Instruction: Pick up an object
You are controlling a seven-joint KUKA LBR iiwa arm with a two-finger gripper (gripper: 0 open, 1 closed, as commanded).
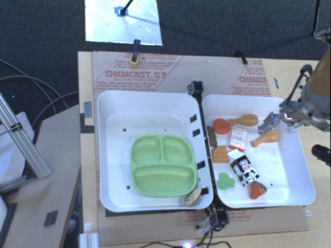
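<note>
The right bin (pixel 300 187) holds several toy foods. Along its far side lie a red round slice (pixel 221 126) and a tan drumstick (pixel 244 120), with a second drumstick (pixel 266 137) further right. A red-and-white packet (pixel 238 137), an orange wedge (pixel 221 154), a black-and-white carton (pixel 244 170), a green clover shape (pixel 225 181) and a strawberry (pixel 257 190) lie nearer the front. My gripper (pixel 273 121) hangs at the bin's right side, just above and behind the second drumstick, and nothing shows between its tips.
The left bin (pixel 111 112) carries a green divided plate (pixel 163 165) and a small tan piece (pixel 193 196) in its front right corner. A black divider (pixel 202 138) runs between the bins. The arm (pixel 315 97) comes in from the right.
</note>
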